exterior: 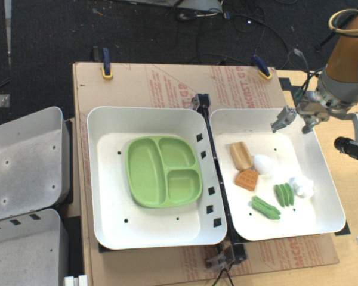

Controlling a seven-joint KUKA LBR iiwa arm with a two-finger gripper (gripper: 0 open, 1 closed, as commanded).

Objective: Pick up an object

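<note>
The right bin (pixel 322 177) holds several small items: a tan bread-like block (pixel 240 155), a white egg (pixel 262 163), an orange waffle piece (pixel 247 180), two green bean pods (pixel 284 194) (pixel 266 208) and a white lumpy piece (pixel 302 187). My gripper (pixel 296 121) hangs over the bin's far right corner, above and to the right of the items. Its two fingers stand apart, open, with nothing between them.
A green divided plate (pixel 164 171) lies in the left bin (pixel 107 159). Both bins rest on a cardboard sheet (pixel 143 85) held by clamps. White panels (pixel 24 159) lie off to the left.
</note>
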